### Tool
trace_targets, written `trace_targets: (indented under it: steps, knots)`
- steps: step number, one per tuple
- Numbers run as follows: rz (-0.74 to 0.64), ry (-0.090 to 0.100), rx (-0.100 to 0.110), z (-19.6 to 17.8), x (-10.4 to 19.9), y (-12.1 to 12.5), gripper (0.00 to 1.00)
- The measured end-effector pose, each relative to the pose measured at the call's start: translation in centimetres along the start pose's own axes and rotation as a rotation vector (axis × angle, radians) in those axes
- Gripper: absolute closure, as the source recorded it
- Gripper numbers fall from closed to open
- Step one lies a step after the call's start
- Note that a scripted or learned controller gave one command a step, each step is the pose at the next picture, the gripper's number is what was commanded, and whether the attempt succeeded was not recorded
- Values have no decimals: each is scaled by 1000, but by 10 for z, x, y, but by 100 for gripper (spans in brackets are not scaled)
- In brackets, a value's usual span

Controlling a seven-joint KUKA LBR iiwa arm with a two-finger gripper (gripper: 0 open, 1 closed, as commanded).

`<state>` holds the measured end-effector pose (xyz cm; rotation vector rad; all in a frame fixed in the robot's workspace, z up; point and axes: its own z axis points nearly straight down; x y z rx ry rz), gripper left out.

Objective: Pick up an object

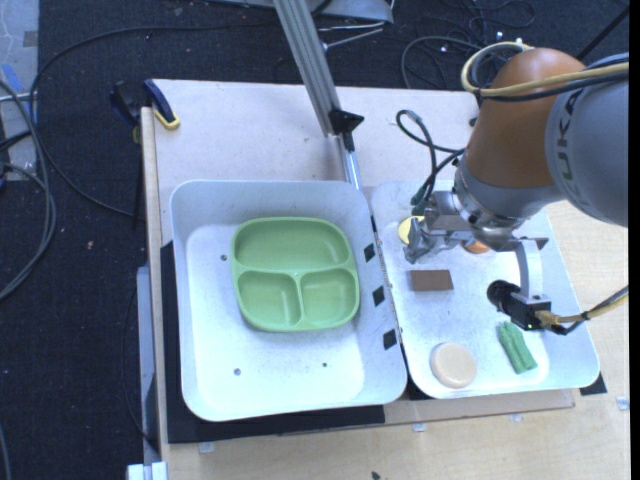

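My gripper (422, 245) hangs over the far left part of the right bin (570, 368), just above a brown rectangular block (431, 281) that lies flat on the bin floor. A yellow object (404, 230) peeks out from behind the gripper on its left. A small orange object (478, 248) shows under the wrist on the right. Toward the front of the bin, a cream round disc (453, 364) rests on the floor, and a green stick-like piece (517, 348) lies to its right.
The left bin (200, 368) holds a green divided plate (296, 273) with three compartments. A slanted metal pole (310, 58) rises behind the bins. Cables lie on the dark floor around the bench (240, 118).
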<state>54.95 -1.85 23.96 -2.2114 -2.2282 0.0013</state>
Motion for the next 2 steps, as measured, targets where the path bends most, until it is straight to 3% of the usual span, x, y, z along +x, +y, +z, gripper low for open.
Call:
trace_targets:
  steps: [2]
  knots:
    - [0,0,-3,11,92,13,100]
